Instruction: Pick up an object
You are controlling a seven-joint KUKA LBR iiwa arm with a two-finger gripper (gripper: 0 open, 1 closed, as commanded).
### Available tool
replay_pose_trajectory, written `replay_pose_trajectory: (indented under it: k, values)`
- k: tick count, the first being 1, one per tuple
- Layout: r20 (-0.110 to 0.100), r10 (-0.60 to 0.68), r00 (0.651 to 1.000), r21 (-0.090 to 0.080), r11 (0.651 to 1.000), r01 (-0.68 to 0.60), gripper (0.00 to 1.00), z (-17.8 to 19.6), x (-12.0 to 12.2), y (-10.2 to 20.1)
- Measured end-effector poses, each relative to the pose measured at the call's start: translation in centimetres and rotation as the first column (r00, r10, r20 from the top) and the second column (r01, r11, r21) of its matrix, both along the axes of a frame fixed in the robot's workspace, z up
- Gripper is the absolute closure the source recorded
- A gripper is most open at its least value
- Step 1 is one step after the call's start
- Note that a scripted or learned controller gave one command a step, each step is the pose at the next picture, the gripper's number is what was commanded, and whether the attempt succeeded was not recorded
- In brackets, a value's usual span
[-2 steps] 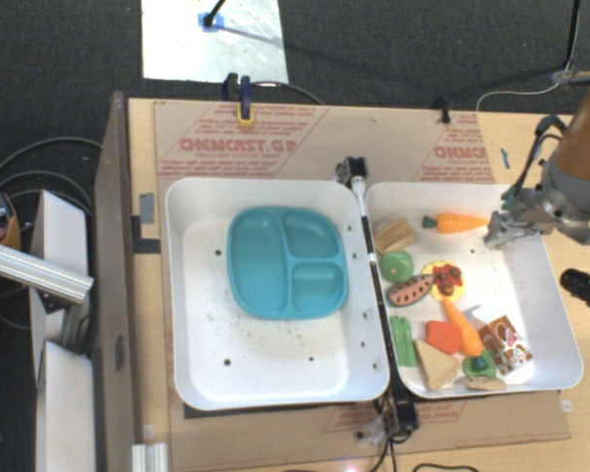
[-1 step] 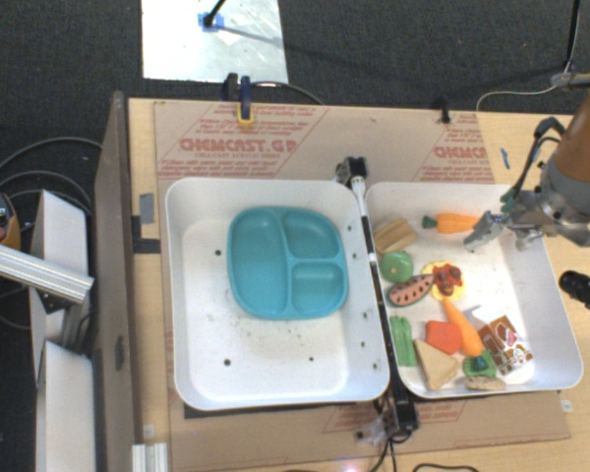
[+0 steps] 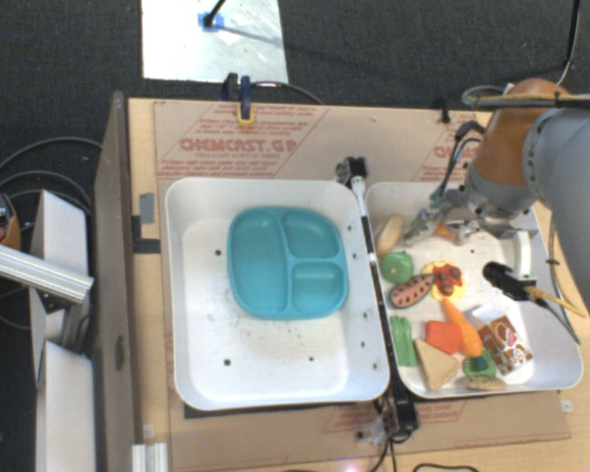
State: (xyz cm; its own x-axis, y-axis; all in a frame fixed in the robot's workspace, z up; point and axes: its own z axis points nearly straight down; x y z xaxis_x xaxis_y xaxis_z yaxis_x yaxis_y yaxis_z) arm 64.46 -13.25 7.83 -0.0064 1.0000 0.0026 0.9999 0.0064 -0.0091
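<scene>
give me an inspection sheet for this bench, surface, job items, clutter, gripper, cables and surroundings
Surface: brown board bearing two white bins, the left bin and the right bin.
Job's things: toy food heaped in the right bin, including a green apple, a watermelon slice, a carrot and a bread piece.
Clutter: teal divided plate in the left bin.
Gripper: gripper low over the right bin's far end, near the bread piece; nothing seen held.
Cables: black cables on the floor at left.
Surroundings: dark carpet, a shiny sheet beyond the bench.
</scene>
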Motion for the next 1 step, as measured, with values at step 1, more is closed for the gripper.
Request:
replay_pose_trajectory:
  k: [1]
  values:
    - [-0.031,-0.008,1.000,0.008,1.000,0.008,0.00,0.09,1.66,-1.26]
